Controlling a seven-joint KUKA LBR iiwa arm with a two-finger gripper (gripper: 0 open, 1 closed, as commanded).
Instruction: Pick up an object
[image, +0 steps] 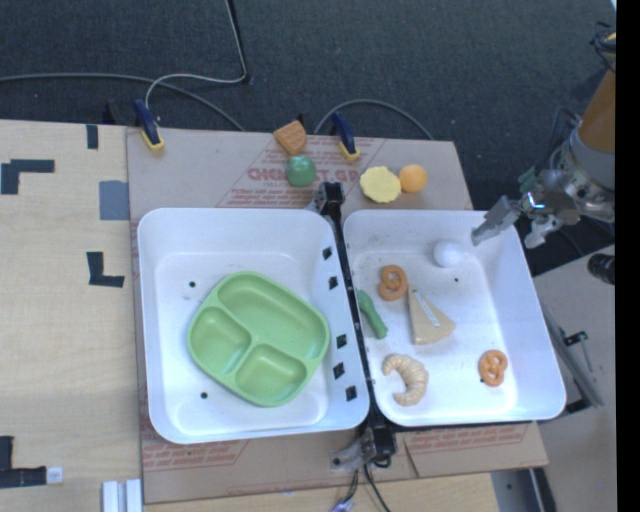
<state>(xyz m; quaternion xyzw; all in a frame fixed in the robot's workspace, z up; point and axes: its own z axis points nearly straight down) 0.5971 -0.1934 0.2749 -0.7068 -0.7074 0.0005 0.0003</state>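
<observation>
The right bin (530, 300) holds a white ball (447, 253), an orange pretzel (392, 282), a green bean pod (372, 315), a pale cheese wedge (430, 320), a croissant (408, 378) and a second pretzel (492, 367). My gripper (517, 224) hangs over the bin's far right rim, to the right of the white ball and apart from it. Its two fingers stand spread open with nothing between them.
The left bin (160, 300) holds a green divided plate (258, 338). Behind the bins on the cardboard lie an orange block (290, 135), a green ball (300, 171), a yellow piece (380, 184) and a small orange (412, 179). Blue clamps and cables run along the back.
</observation>
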